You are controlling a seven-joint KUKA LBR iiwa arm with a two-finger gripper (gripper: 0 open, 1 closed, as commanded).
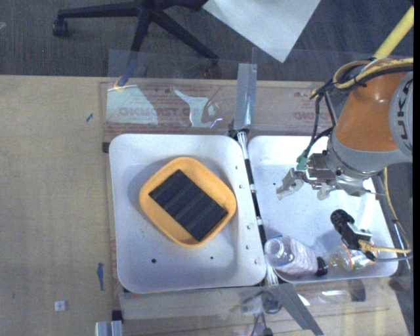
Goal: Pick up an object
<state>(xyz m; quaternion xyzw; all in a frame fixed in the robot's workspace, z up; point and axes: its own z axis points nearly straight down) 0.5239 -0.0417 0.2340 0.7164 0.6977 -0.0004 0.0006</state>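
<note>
Reaching in from the right above the right bin (275,157): the grey arm (374,125) with its orange band, posed for a descent into that bin rather than the left one

In the left bin (128,164), near its middle, a yellow dish (154,216) cradling a black ridged slab (189,205) laid flat inside; probably hard to pinch there without catching the dish wall

On its side in the near left corner of the right bin, touching the wall: a clear bottle (292,256) with a pale label, likely the closest thing to lift, though awkward so tight to the corner

Over the bare middle of the right bin, farther back than the bottle and apart from it: the claw (305,188), fingers spread, nothing between them

Underneath, a pale wooden desk (52,197), with a clear panel (177,105) standing along the far side of the bins

Beyond the far edge, dark carpet (39,52), a black chair base (147,16) and a white sheet (262,26)
</note>
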